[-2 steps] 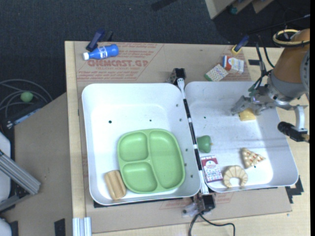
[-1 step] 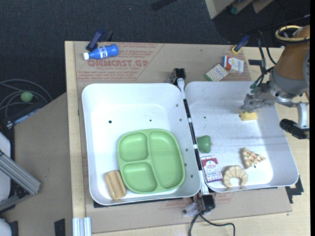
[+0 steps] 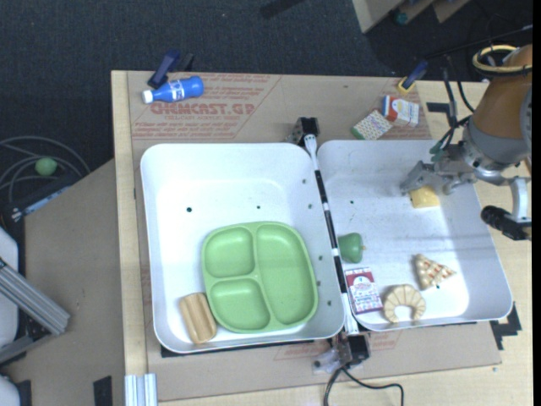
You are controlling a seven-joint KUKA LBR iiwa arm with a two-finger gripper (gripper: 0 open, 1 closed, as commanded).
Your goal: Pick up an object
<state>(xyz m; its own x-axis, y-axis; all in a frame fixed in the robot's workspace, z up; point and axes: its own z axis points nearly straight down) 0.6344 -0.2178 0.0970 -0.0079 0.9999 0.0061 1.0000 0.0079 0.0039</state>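
A small yellow block (image 3: 424,197) lies in the right bin (image 3: 473,311), near the upper right of the frame. The gripper (image 3: 429,179) sits right above it, touching it. I cannot tell how far its fingers are open.

Brown bench (image 3: 127,227) with two white bins side by side

The left bin (image 3: 169,184) and right bin (image 3: 482,260) sit in the middle of the bench. Behind the left bin lies a blue bottle (image 3: 174,90). Behind the right bin lie two small packets (image 3: 387,117).
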